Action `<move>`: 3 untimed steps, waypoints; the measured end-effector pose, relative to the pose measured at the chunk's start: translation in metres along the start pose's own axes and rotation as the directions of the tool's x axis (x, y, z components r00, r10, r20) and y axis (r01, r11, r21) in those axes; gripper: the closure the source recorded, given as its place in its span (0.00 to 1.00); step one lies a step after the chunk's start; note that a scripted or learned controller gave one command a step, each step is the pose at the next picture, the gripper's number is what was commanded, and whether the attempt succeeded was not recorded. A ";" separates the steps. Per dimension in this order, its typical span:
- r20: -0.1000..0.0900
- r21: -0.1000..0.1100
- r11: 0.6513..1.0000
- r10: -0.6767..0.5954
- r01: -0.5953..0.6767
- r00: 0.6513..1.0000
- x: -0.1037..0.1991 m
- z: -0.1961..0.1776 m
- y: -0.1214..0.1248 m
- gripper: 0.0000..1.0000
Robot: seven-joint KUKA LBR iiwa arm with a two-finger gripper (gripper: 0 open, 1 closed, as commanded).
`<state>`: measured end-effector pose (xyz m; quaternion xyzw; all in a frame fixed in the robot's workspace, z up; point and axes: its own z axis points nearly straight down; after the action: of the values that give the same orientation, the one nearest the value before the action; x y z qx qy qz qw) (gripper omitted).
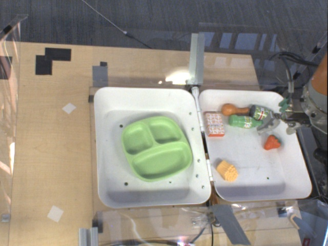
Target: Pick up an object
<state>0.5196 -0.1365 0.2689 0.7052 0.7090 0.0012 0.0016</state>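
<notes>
Objects for picking all lie in the right bin [287,181]; choose one before you commit the arm. Working left to right: the left bin [102,137] carries a green divided plate [156,148] and needs no visit. Just past the shared wall sits a small red-and-white box [214,124], close against the divider — expect poor finger clearance on its left side. Below it, a yellow corn piece [227,170] lies apart from everything, with bare floor all round; judge this the easiest target. Farther right, an orange-brown toy [230,108] touches or nearly touches a green bottle [245,121], so a closing grasp there may catch both. An orange-red strawberry-like piece [272,143] lies alone near the right wall.

The gripper [270,121] hangs at the bottle's right end, near the bin's far right corner. You cannot tell from this view whether it is spread or closed, and nothing shows between its tips — treat it as holding nothing.

For a clean pick, descend straight down over the chosen piece and centre it before closing. Keep clear of the right rim, where the wrist already crowds the wall; the bin's middle offers the most room.
</notes>
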 end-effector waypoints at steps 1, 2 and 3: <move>0.000 0.001 0.997 -0.073 0.073 0.997 0.011 0.106 0.120 0.00; 0.004 -0.016 0.998 -0.054 0.054 0.999 0.024 0.166 0.151 0.00; 0.006 -0.028 0.998 -0.059 0.059 0.998 0.025 0.149 0.155 1.00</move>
<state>0.6751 -0.1108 0.1208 0.6838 0.7295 0.0093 0.0134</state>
